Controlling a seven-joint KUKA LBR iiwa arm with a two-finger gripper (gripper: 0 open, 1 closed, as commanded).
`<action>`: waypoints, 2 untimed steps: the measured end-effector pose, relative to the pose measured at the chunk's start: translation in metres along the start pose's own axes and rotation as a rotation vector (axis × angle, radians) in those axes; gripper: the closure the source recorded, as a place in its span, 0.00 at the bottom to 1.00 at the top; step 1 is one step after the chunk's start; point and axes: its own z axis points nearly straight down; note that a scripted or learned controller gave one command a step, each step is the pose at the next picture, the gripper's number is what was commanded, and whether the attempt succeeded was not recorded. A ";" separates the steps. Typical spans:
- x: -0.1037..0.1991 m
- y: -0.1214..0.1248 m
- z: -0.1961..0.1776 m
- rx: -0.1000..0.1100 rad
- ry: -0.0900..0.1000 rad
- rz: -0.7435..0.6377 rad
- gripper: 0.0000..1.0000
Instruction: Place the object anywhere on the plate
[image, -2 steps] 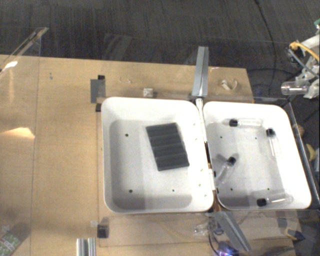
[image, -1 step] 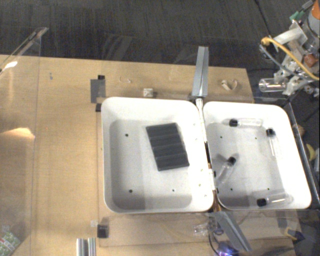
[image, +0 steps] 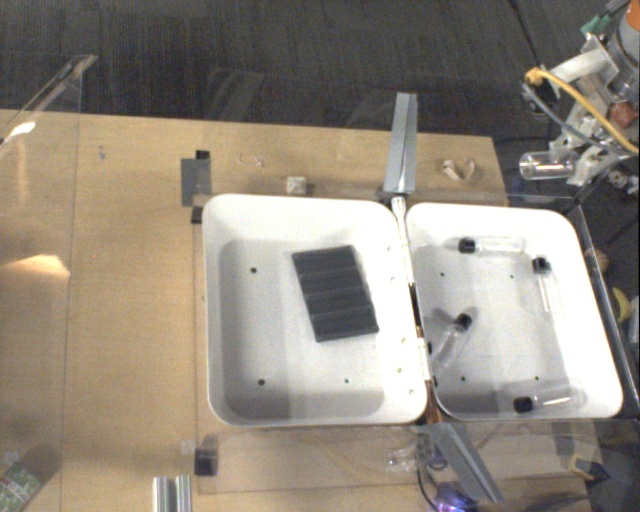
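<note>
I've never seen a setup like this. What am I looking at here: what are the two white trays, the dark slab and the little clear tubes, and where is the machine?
This is one camera fixed above a wooden bench, looking down at a slant. Two shallow white plastic bins sit side by side. The left bin holds a dark grey ribbed rectangular plate, lying flat and turned at an angle. The right bin holds four small clear tubes with black caps: one near the top, one along the right side, one near the middle, and one at the bottom. The machine is a robot arm; part of it, with yellow cable, shows at the upper right, off the bins. I see nothing held there.
</note>
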 end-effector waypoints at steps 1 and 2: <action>0.006 -0.128 0.076 -0.001 0.003 -0.192 1.00; 0.010 -0.109 0.049 0.000 0.004 0.105 1.00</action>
